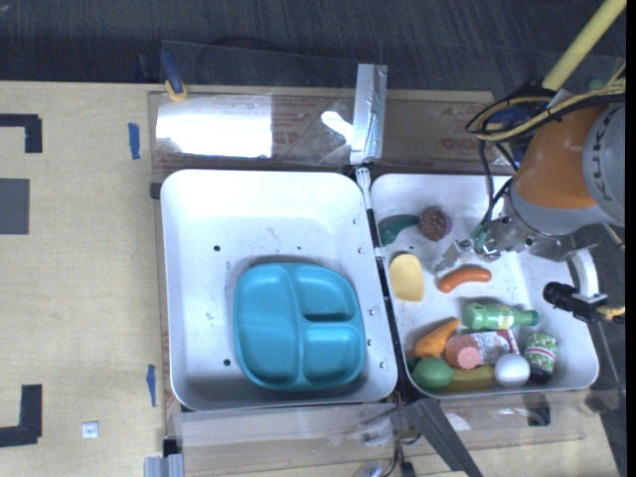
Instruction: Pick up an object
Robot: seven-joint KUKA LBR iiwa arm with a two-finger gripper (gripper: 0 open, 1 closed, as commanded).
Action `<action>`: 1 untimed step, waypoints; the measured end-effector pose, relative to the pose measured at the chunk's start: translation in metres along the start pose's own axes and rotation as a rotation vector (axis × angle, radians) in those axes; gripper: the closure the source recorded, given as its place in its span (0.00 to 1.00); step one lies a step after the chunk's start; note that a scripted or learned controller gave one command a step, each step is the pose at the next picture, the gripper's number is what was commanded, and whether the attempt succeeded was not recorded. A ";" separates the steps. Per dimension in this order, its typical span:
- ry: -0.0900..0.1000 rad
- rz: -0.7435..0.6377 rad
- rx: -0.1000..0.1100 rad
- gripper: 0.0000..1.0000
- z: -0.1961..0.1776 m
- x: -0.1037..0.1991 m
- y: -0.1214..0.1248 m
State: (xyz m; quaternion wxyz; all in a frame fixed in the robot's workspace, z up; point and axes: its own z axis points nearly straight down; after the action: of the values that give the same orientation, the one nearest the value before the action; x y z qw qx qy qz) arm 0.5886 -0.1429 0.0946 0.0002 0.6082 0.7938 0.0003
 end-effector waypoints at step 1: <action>-0.002 0.053 -0.005 0.00 -0.032 0.004 0.013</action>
State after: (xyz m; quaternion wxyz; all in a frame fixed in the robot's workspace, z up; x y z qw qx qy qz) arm 0.5996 -0.1359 0.1264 0.0026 0.6291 0.7773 0.0014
